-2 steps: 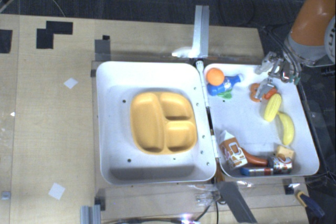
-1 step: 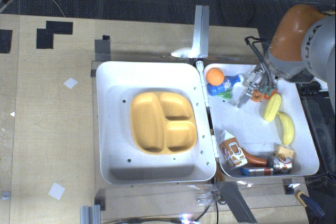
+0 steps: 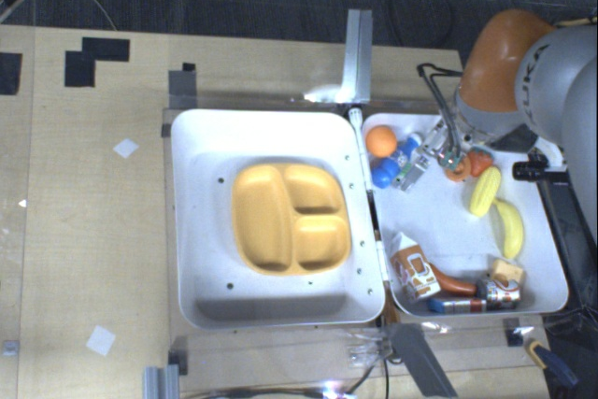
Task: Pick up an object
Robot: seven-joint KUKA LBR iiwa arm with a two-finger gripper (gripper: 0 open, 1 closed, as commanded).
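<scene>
Near edge: you have a brown carton (image 3: 414,268), a red-orange sausage shape (image 3: 455,280) and a small can (image 3: 501,294) crowded along the front wall of the right bin (image 3: 551,280), with a blue marker (image 3: 437,305) lying just in front of them.
Left bin: the left bin (image 3: 192,229) holds a yellow divided tray (image 3: 288,218), lying flat in the middle.
Gripper: the gripper (image 3: 416,165) sits low in the right bin's back corner — you cannot tell how far its fingers are parted, or whether anything is between them.
Crowding: a blue object (image 3: 386,169) lies just beside the tool, an orange ball (image 3: 380,141) just behind that, and a red-orange piece (image 3: 458,167) on its other side.
Bananas: a corn-like yellow piece (image 3: 484,191) and a banana (image 3: 509,228) lie near each other — long axes running roughly back to front, tilted a little.
</scene>
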